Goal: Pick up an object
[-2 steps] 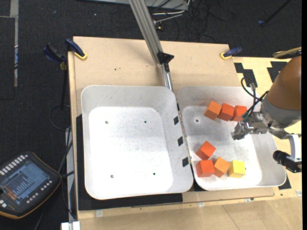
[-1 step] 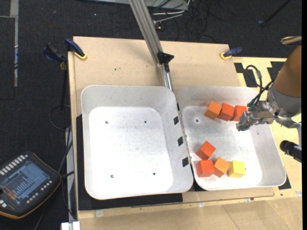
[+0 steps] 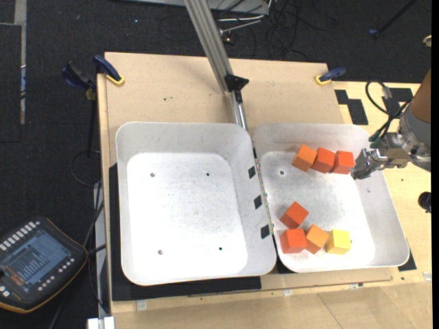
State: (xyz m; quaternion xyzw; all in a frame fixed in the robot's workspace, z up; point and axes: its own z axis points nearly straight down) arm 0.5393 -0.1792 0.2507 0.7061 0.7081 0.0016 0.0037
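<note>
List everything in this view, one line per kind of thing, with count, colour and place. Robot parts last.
bins: 2, white, side by side on the bench.
row of cubes: 3, orange to red-orange, right bin, far side.
single cube: 1, red-orange, right bin, middle.
near cubes: 2, red-orange and orange, right bin, near edge.
yellow cube: 1, yellow, beside the near cubes.
clamps: 2, blue and yellow, far bench corners.
pendant: 1, grey and orange, lower left.
gripper: 1, grey, right bin's right edge, beside the row.

7 cubes (image 3: 317,196) in right bin (image 3: 384,211)
</note>
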